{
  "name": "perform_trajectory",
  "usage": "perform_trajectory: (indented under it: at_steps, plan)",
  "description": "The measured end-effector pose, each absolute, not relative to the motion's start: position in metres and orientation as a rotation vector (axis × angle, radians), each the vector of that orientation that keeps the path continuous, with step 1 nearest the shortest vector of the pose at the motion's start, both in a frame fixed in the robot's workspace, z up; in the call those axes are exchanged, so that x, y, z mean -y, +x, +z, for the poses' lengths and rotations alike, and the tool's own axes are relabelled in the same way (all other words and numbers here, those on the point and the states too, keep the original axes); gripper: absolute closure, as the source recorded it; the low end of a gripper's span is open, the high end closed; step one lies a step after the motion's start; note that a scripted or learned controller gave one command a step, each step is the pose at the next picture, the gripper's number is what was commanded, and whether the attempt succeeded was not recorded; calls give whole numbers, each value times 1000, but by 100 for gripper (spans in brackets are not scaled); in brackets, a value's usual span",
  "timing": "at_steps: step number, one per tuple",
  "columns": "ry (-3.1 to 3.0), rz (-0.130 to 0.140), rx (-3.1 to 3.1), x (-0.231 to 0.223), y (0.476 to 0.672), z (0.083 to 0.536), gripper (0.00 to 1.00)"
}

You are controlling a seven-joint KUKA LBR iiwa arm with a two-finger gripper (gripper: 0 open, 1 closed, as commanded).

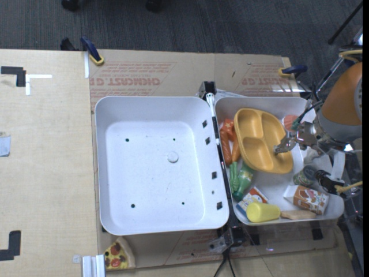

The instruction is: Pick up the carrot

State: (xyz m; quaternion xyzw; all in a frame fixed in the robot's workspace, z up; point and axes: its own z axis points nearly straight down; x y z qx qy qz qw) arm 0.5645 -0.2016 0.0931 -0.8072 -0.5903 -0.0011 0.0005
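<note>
Carrot (228,141) wedged between bin wall (217,137) and yellow tray (262,140); tight gap. Green leafy end (240,176) below more exposed. Gripper (283,146) over tray's right rim.

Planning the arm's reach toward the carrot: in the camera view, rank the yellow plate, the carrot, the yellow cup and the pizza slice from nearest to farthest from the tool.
1. Yellow plate: right under the tool, in the right bin.
2. Carrot: along that bin's left wall, beyond the plate.
3. Yellow cup: at the bin's near edge; close to the carrot's rank.
4. Pizza slice: on the bench, below the left bin.
</note>
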Motion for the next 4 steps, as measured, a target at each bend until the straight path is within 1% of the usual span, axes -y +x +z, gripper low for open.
perform_trajectory:
  at_steps: [1, 2, 3, 4]
  plan:
    - [-2494, -3, 1920, 181, 558, 94, 0]
    - [-2498, -3, 1917, 183, 559, 103, 100]
    - [-2528, 11, 1862, 186, 648, 231, 100]
    - [-2449, 10, 1969, 160, 658, 106, 100]
